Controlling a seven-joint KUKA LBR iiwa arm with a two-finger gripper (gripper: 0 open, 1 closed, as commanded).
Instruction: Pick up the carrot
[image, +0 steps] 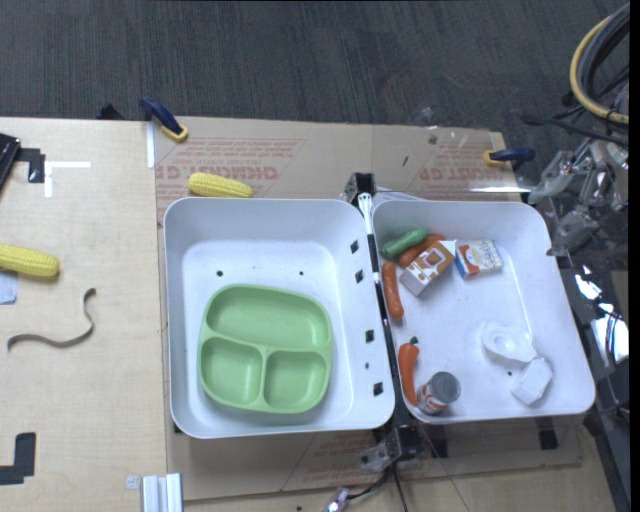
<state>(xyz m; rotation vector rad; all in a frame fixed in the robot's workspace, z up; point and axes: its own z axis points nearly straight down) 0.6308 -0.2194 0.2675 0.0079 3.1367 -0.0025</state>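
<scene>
The small orange plastic carrot with a green top (408, 372) is seen in the right shallow white bin (560, 300), against its left wall near the front, beside a round metal can (438, 392). The gripper (578, 192) is held well apart from it, over the bin's far right corner; its state cannot be told.

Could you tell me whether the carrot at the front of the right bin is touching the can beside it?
Touching. In the camera view, the carrot lies along the right bin's left wall, and its lower end meets the side of the can with no white bin floor between them.
</scene>
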